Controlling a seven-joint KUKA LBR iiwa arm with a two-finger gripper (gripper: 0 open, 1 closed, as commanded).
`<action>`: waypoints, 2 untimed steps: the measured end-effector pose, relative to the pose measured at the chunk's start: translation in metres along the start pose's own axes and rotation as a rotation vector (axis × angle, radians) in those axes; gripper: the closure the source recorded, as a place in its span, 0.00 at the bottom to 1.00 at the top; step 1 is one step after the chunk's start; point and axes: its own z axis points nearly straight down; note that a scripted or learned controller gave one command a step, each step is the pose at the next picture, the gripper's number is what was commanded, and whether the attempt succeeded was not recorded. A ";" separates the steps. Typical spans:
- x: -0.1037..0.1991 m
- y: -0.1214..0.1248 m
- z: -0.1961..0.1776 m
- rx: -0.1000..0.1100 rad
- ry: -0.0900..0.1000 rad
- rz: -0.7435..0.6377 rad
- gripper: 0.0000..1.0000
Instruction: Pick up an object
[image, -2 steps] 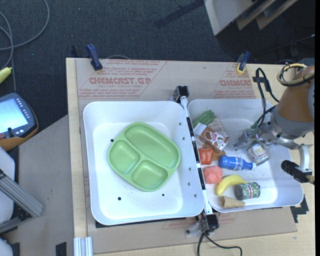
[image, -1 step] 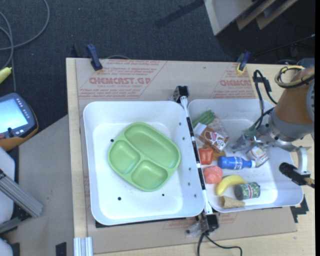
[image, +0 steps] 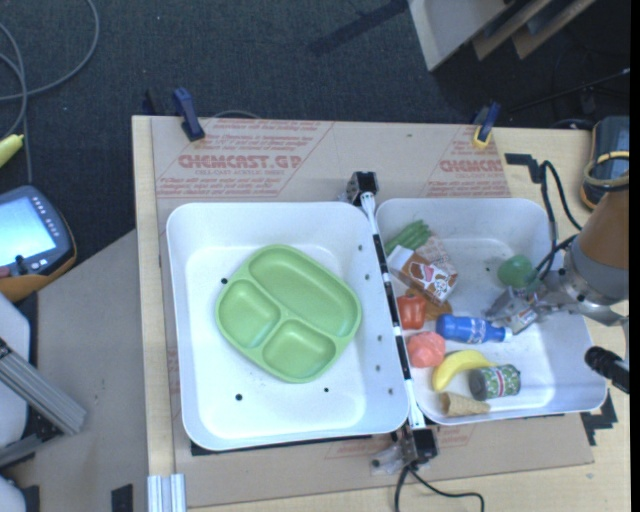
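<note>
The right bin (image: 465, 215) holds several small objects. A blue bottle (image: 468, 328) lies on its side in the middle, and my gripper (image: 513, 312) is low in the bin just right of the bottle's end, close to it or touching it. A green ball (image: 516, 270) rests just above the gripper. A yellow banana (image: 457, 366), a dark can (image: 496, 382) and a tan cone (image: 465, 404) lie at the front. A pink lump (image: 426, 349), a red-orange item (image: 411, 310), a brown and white packet (image: 427, 273) and a green piece (image: 408, 236) line the bin's left side.
The left bin (image: 190, 330) holds a light green divided plate (image: 288, 312). A black hinge strip (image: 385, 290) separates the two bins. Black cables (image: 548, 215) run over the right bin's far right rim. Blue clamps (image: 186, 112) grip the bench's back edge.
</note>
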 end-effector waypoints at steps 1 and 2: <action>0.036 0.064 0.000 -0.008 -0.010 -0.005 0.00; -0.004 0.127 -0.085 -0.016 -0.016 0.000 0.00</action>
